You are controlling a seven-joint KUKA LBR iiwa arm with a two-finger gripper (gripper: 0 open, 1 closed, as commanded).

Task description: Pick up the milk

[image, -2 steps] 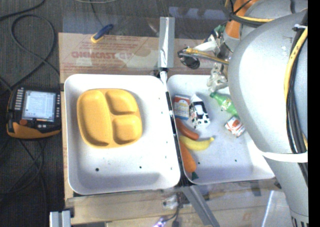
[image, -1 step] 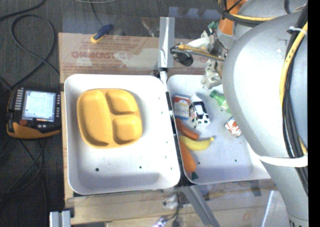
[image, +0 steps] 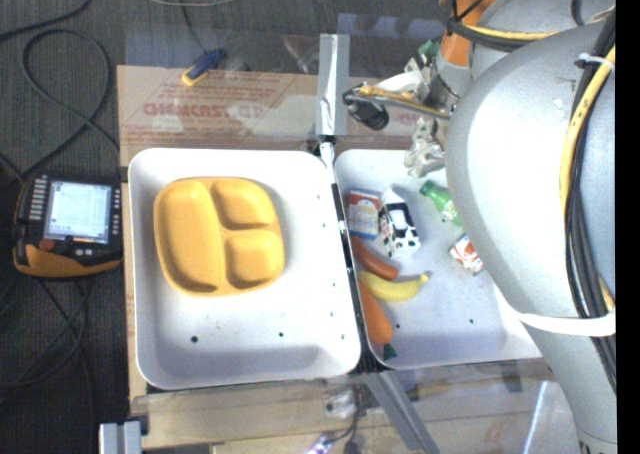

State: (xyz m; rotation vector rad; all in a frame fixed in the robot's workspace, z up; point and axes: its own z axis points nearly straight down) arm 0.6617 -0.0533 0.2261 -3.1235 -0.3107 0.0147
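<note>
Several items crowd the right bin's [image: 470, 342] left edge, and we judge that the main hazard. The milk [image: 400, 227], a small carton with a cow pattern, lies there touching an orange-red packet [image: 363, 214], with a sausage [image: 377, 263] and banana [image: 395, 287] just below. The gripper [image: 424, 147] hangs over the bin's top edge; whether it is released or clenched, we cannot tell. A descent slightly off could catch the packet instead.
</note>
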